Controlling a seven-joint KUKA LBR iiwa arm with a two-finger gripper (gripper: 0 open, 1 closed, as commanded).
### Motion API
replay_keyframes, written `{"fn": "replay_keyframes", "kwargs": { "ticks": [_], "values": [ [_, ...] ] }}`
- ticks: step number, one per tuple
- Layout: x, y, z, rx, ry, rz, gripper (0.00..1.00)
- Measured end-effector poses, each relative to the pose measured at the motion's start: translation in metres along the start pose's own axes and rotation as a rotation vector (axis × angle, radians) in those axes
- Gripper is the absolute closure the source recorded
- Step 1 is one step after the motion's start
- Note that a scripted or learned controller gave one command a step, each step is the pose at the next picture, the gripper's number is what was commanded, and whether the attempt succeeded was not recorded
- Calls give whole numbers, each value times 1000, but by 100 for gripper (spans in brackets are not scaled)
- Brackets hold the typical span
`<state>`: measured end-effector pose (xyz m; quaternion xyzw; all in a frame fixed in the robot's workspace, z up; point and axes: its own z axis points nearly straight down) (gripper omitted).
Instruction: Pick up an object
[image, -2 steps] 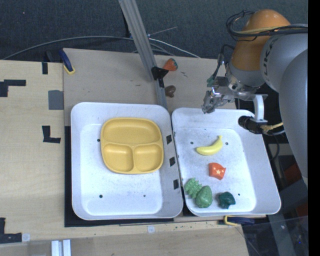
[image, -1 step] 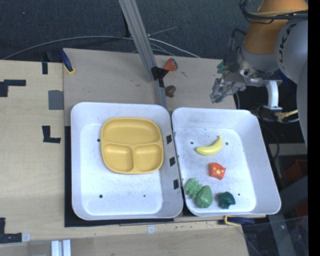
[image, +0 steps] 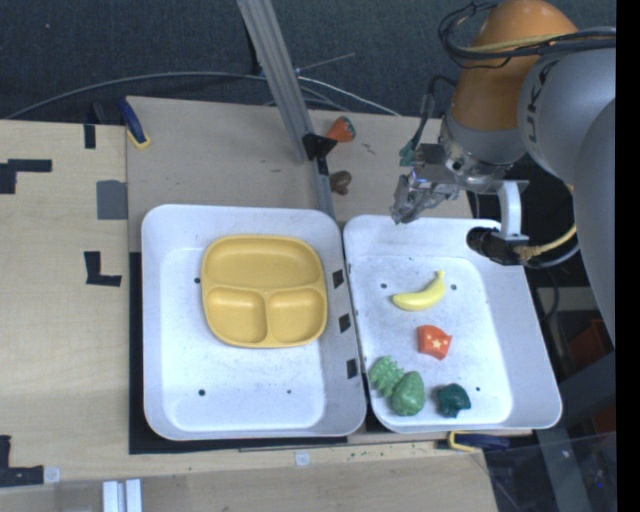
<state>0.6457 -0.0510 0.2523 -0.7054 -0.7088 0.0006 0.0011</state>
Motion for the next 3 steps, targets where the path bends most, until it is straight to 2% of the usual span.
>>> {"fn": "replay_keyframes", "kwargs": {
  "ticks": [2, 3],
  "values": [
    [88, -53, -6, 1, 1, -2, 100],
    [131, -81, 12, 3, 0, -2, 100]
  ]
}}
